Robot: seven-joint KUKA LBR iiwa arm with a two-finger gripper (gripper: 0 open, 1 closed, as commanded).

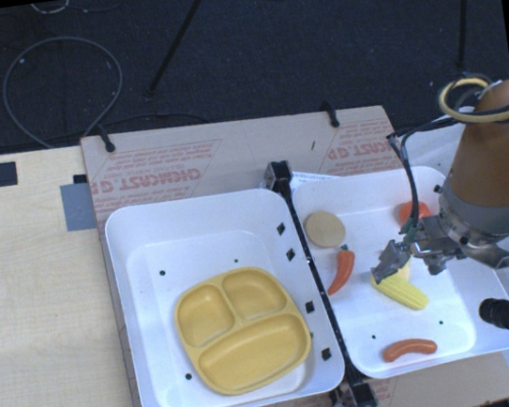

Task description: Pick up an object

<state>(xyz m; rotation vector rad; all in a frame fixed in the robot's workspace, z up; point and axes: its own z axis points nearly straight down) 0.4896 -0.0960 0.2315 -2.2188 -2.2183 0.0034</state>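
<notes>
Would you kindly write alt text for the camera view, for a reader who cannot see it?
The arm's claw sits low in the right bin, right at a yellow corn cob, with a red pepper, a tan round piece and a sausage lying around it. The left bin holds a yellow divided plate.

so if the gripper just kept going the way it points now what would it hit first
Most likely the corn cob: the gripper sits at its upper end, pointing left and down. Going further left, the orange pepper comes next. The single view leaves its height over the cob unclear.
</notes>
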